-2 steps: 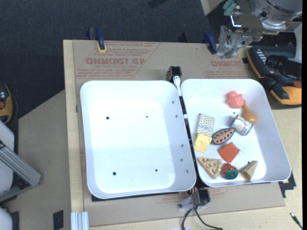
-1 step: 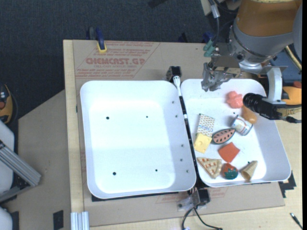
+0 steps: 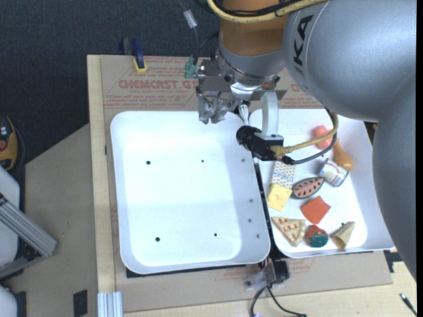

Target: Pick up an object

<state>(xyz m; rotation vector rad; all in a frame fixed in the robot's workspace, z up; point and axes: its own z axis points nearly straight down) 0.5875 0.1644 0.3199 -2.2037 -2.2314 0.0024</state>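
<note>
While the arm (image 3: 344, 38) reaches in from the right, its gripper (image 3: 213, 111) hangs over the back edge of the left bin (image 3: 132, 197), close to the far right corner of that bin. Honestly I can't tell if the jaws are released or clenched, they're just a dark metal clump from this angle, and I see nothing between them.

All the pickable stuff sits in the right bin (image 3: 370, 240): a yellow cheese wedge (image 3: 279, 196) near the divider, a brown oval cookie (image 3: 307, 187) just beside it, an orange-red block (image 3: 316, 210) below that, a pizza slice (image 3: 289, 229) near the front, a green and red round toy (image 3: 316, 237) next to it, and an ice cream cone (image 3: 344, 234) at the front right. A small can (image 3: 332, 172) lies further back, near a carrot-ish orange piece (image 3: 342, 157).
</note>
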